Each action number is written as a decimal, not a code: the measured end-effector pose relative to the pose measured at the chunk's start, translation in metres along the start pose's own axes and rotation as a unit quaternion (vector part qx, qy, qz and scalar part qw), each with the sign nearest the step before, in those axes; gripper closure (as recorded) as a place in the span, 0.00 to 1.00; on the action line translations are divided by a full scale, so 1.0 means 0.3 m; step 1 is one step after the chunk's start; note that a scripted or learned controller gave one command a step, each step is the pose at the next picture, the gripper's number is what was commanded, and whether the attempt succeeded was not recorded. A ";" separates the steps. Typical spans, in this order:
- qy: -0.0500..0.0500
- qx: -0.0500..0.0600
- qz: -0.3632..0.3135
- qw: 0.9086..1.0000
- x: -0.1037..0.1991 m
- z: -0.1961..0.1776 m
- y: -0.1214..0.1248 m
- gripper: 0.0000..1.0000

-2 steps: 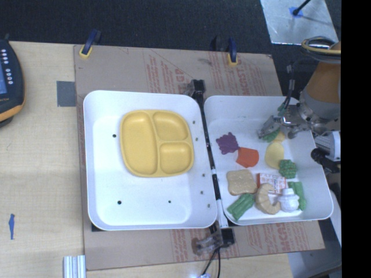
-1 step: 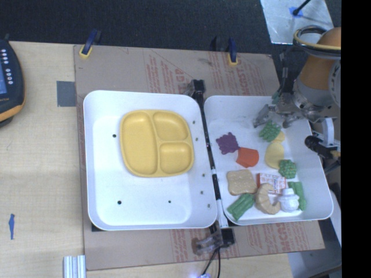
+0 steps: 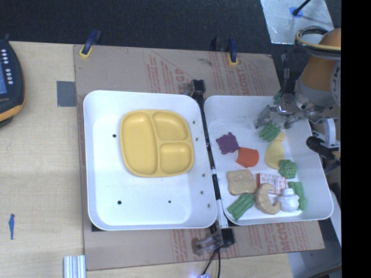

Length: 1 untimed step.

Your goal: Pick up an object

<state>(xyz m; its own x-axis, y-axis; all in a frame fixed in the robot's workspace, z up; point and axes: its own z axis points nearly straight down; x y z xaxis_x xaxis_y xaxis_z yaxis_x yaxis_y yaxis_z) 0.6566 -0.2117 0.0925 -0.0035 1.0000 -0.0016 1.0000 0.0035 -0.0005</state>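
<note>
We are seeing the pincer (image 3: pixel 282 113) hanging just above the green broccoli piece (image 3: pixel 269 132), near the right bin's (image 3: pixel 324 210) far wall. We cannot tell how its grip is standing. The broccoli piece is lying with its long axis slanting away from that wall.

We are seeing a wooden bench (image 3: pixel 40 172) carrying a clamped cardboard sheet (image 3: pixel 145 68), two white bins (image 3: pixel 101 213) sitting on it, and a black-and-orange pendant (image 3: pixel 8 80) lying at left

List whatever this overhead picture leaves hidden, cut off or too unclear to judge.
- Gripper: finger state unreadable in the camera view, too small and blurred.
- Green broccoli-like toy: top edge covered by the gripper; contact unclear.
- Small white bottle-like toy: too small to identify.
- Black-and-orange handheld device: cut off by the left edge.
</note>
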 end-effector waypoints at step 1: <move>0.001 0.002 -0.001 1.000 0.017 0.001 -0.001 0.00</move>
<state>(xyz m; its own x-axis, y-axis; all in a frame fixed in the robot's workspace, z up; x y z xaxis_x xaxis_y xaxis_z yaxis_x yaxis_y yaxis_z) 0.6562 -0.2067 0.0923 -0.0046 1.0000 0.0001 1.0000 0.0046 -0.0037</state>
